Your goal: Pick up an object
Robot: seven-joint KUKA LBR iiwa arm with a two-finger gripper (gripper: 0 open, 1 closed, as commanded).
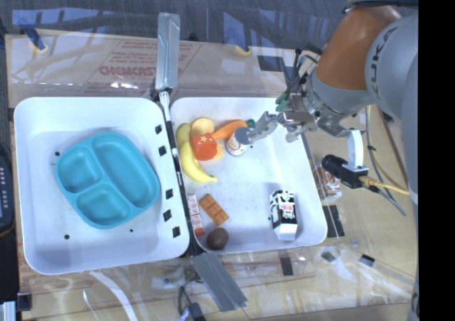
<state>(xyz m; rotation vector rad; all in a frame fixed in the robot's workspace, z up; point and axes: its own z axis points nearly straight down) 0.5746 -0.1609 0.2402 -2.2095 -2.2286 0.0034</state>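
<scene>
So I had my pincer (250,133) low inside the right bin (302,170), near the upper middle of the frame, reaching in from the right. Its tip sat right at the cluster of toy food there: the carrot (229,128) lay just to its left, and a small white, round-topped piece (235,147) rested directly below the tip. Whether I was clenched on anything or standing released, I could not tell; the tip was too small and dark against the clutter to read.

Nothing looked lifted yet. The banana (190,160), the red fruit (206,146) and the pale yellow fruit (202,126) lay bunched at the bin's left side. The cow-patterned carton (284,214) stood toward the lower right, with the orange cracker (212,209) and the dark brown round thing (217,238) near the bottom edge. The blue divided plate (106,179) sat alone in the left bin (35,170).

By my reckoning I was at the grasp itself: the approach done, the closing and the lift still ahead.
</scene>
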